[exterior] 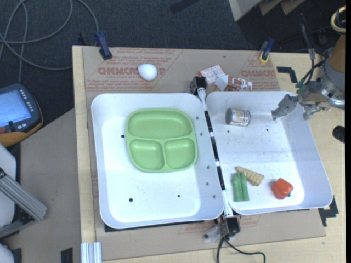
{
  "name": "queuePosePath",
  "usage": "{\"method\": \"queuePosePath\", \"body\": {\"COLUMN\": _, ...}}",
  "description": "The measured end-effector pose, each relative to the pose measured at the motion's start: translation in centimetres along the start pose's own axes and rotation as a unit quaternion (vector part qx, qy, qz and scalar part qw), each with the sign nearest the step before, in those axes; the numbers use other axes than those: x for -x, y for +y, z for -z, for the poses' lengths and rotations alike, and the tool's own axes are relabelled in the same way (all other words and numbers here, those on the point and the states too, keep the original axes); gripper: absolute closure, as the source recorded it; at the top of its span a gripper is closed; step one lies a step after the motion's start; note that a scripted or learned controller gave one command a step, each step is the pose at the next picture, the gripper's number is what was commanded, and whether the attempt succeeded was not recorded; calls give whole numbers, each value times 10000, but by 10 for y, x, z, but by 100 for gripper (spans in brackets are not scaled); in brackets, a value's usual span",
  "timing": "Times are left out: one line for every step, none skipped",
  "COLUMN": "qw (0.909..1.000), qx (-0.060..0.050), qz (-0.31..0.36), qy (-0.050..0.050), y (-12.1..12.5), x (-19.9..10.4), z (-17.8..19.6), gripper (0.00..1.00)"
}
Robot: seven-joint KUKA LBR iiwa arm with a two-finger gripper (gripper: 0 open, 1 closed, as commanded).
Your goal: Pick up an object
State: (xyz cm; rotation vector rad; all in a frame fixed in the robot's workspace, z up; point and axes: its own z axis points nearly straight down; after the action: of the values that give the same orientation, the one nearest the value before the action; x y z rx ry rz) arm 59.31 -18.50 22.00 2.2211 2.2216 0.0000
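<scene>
Red pepper [282, 188] in right bin [307, 147]

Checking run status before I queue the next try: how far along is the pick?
Done: nothing looks picked yet. The can, green item, cone-shaped piece and red pepper all lie on the right bin floor.
In hand: the claw sits over the right bin's upper right area, beside the can but apart from it, with nothing visible between its fingers.
Left: descend on an object, grip, lift.

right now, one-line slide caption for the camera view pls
KUKA gripper hovers over the right bin near a small can; a green divided plate sits in the left bin.
</scene>
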Motion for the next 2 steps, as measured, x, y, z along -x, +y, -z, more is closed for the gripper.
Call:
{"method": "queuePosePath", "body": {"qw": 10000, "qx": 4, "qz": 7, "qy": -1, "y": 69, "x": -23, "z": -85, "gripper": 0}}
{"method": "queuePosePath", "body": {"qw": 10000, "qx": -9, "qz": 9, "qy": 8, "y": 74, "x": -80, "z": -96, "gripper": 0}}
